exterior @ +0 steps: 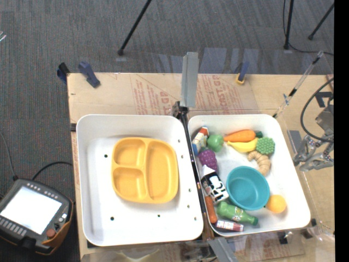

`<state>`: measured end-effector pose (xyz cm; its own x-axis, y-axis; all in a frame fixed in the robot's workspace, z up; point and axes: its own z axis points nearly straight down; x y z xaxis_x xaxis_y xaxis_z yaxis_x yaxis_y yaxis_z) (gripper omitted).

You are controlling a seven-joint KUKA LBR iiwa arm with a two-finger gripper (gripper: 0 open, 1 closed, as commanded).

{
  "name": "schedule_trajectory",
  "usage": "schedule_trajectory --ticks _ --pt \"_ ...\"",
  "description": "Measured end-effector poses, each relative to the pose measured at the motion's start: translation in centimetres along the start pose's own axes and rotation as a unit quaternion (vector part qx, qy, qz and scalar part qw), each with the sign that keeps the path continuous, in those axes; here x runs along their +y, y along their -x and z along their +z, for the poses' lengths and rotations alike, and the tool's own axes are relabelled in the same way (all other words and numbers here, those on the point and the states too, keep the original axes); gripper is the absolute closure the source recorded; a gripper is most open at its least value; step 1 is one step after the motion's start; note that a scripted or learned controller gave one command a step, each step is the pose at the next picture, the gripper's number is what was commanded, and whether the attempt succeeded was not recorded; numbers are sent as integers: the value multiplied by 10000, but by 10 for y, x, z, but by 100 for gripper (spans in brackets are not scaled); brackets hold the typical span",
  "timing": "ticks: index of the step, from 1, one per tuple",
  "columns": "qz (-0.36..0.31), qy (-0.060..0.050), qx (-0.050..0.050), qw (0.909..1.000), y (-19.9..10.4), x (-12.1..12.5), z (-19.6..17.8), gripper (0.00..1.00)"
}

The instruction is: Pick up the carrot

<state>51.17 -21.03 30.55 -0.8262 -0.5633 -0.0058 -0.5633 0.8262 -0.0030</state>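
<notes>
From left to right, I read the scene as the task not yet begun. The left bin (92,146) holds a yellow divided plate (145,169), lying flat near its middle with bare white floor all around it. The right bin (292,157) is crowded: the carrot (240,136) lies on its side near the far wall, touching the banana (243,145) just in front of it, with a green round fruit (215,142) to its left and a spiky green ball (265,146) to its right. Nearer the camera sit the purple grapes (206,159), a teal bowl (248,188), a green bottle (236,212) and an orange (276,203). At the right edge of the desk (125,94) I see metal hardware (315,152) outside the bin; I judge it may be the arm's end, but I cannot tell the state of the jaws. All steps remain: approach, descent, grasp, lift. I judge the room above the carrot open, the sides tight against wall and banana.
</notes>
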Motion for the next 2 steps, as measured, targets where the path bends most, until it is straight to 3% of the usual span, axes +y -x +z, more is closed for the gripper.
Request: schedule_trajectory --ticks 1,2 --pt "37 28 -8 10000 0 -1 -7 100" --pt "-838 -17 -17 9965 50 -37 -123 100"
